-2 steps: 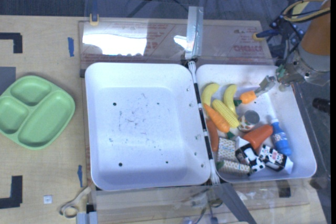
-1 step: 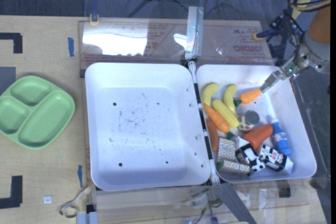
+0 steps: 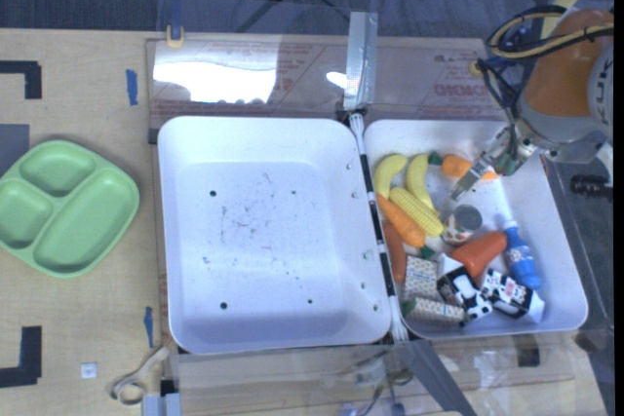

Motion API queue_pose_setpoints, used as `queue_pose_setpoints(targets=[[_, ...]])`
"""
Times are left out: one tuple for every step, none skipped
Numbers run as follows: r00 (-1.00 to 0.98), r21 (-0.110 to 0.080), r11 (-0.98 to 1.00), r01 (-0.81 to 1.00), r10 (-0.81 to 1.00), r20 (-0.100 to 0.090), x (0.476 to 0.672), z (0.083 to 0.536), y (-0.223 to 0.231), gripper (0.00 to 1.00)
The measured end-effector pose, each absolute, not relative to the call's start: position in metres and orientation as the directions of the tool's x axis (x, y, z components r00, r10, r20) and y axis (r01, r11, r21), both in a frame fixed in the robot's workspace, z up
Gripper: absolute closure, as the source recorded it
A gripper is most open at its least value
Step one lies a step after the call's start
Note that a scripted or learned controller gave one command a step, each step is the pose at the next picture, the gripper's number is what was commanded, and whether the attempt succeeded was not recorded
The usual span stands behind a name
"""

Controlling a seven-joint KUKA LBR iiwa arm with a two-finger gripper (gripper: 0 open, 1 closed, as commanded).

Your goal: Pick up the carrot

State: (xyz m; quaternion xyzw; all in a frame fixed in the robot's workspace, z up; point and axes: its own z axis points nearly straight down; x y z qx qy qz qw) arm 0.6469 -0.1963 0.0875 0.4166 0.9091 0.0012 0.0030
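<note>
Nearest the camera, scissors (image 3: pixel 136 383) are seen on the bench (image 3: pixel 78 63) edge, far left of and below the gripper (image 3: pixel 485 169). The carrot (image 3: pixel 402 222) is found in the right bin (image 3: pixel 570 292), lying slantwise against its left wall, below and left of the gripper and apart from it. Just beside the carrot, toward the gripper, a corn cob (image 3: pixel 417 211) and two bananas (image 3: pixel 402 172) are seen. An orange item (image 3: pixel 454 165) is touched or nearly touched by the fingertips; which cannot be told. The fingers appear to be narrowly parted, with nothing seen between them. Below the gripper a blue bottle (image 3: pixel 518 259) lies. The left bin (image 3: pixel 263 219) and a green divided plate (image 3: pixel 64 207) lie farther left.
</note>
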Motion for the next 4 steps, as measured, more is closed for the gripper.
queue_pose_setpoints(targets=[[-0.713,0.004,0.713,0.701,0.701,-0.007,0.654,0.163,-0.223,0.00],[-0.857,0.000,0.857,0.515,0.515,0.003,0.652,0.087,-0.185,0.00],[-0.856,0.007,0.856,0.518,0.518,-0.011,0.655,0.100,-0.186,1.00],[-0.757,0.004,0.757,0.653,0.653,-0.006,0.652,0.193,-0.169,1.00]])
